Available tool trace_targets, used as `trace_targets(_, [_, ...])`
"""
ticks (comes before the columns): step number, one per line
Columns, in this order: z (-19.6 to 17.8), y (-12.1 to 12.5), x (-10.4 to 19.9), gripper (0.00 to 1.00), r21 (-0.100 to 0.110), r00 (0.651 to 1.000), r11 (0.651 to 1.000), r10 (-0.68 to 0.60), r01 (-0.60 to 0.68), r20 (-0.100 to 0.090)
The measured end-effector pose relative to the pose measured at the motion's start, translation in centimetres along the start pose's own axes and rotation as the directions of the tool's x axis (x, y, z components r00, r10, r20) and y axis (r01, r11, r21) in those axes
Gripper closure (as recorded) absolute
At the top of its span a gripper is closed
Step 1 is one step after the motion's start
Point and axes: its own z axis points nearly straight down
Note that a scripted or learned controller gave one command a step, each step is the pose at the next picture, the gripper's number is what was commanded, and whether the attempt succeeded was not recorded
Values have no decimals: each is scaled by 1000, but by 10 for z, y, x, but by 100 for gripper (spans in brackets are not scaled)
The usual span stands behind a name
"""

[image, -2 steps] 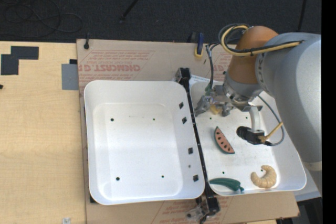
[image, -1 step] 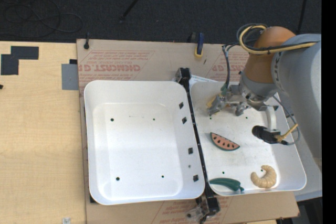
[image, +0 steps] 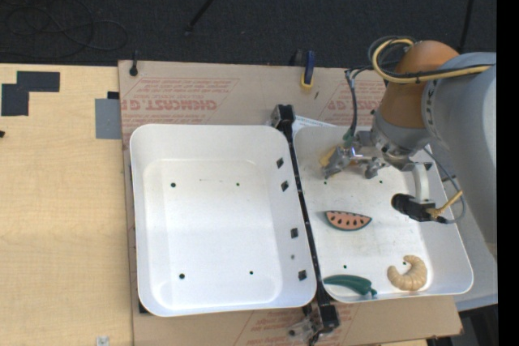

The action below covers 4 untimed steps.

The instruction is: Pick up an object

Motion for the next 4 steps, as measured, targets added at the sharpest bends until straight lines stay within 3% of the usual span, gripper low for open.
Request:
trace_targets(2, [0, 0, -6, 0, -1, 1000, 1000, 1, -1, 0])
trace_targets(3, [0, -22, -37, 0, 3, 1000, 1000, 2, -2, -1])
trace_targets(4, [0, 1, -18, 0, 0, 1000, 1000, -2, 2, -1])
